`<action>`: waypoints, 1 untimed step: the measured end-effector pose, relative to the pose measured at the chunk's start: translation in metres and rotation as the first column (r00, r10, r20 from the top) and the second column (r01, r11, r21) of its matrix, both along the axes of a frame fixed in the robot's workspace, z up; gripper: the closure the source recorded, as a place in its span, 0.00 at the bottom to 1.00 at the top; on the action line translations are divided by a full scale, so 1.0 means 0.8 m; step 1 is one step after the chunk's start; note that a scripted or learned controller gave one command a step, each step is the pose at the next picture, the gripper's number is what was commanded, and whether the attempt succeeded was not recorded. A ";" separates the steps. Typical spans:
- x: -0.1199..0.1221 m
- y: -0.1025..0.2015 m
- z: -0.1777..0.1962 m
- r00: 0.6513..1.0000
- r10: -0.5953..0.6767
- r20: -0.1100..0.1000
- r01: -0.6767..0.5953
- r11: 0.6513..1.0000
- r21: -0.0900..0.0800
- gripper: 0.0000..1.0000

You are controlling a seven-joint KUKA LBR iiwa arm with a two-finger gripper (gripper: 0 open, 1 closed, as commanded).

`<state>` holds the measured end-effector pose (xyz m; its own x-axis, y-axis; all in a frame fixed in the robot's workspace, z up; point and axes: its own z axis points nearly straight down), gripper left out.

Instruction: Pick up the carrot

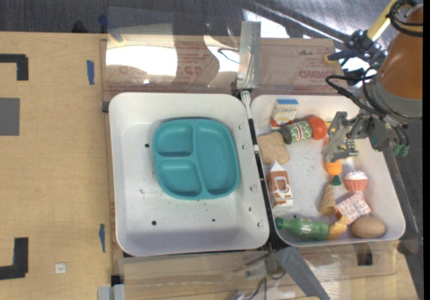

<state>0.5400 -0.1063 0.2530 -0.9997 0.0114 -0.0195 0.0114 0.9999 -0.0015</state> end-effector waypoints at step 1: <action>-0.044 -0.033 -0.156 0.961 0.275 -0.021 -0.275 0.961 0.004 1.00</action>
